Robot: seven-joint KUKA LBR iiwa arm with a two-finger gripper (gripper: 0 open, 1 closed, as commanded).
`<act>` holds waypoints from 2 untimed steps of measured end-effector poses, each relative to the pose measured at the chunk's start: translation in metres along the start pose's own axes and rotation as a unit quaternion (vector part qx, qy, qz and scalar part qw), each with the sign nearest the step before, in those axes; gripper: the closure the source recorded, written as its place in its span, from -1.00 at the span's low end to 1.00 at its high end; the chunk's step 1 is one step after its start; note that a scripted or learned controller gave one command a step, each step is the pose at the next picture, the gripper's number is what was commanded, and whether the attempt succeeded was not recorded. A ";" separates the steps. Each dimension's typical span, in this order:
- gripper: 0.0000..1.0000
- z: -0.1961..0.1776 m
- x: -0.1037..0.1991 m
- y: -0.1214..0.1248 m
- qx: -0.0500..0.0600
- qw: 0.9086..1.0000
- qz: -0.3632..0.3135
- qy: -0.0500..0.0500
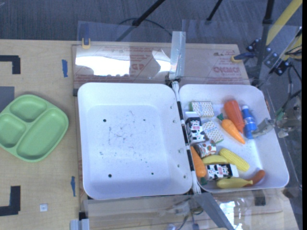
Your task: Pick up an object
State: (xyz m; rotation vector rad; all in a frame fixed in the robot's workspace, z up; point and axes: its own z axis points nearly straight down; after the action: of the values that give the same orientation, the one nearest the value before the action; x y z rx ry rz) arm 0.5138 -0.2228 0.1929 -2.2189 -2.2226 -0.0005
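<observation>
The right bin (276,150) holds several toy foods. Among them are a large orange carrot (233,111), a blue bottle (248,120), a smaller carrot (232,131), a yellow corn cob (234,159), a banana (233,182) and cow-patterned boxes (194,128). My gripper (265,126) appears as a blurred grey shape at the bin's right wall, just right of the blue bottle. Nothing shows in its grasp. The arm behind it is faint and smeared at the right edge.
The left bin (129,133) lies beside the right one, with a narrow seam between them. A green divided plate (31,127) rests on the wooden bench at far left. Clear panels stand behind the bins, and tripod legs and cables lie beyond them.
</observation>
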 end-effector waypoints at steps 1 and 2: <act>-1.00 0.065 0.046 0.039 0.000 0.997 -0.081 0.000; -1.00 0.104 0.068 0.084 -0.005 0.992 -0.128 -0.003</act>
State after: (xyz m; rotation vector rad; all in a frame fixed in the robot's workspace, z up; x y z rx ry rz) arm 0.5980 -0.1544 0.0891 -1.9234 -2.4955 -0.0050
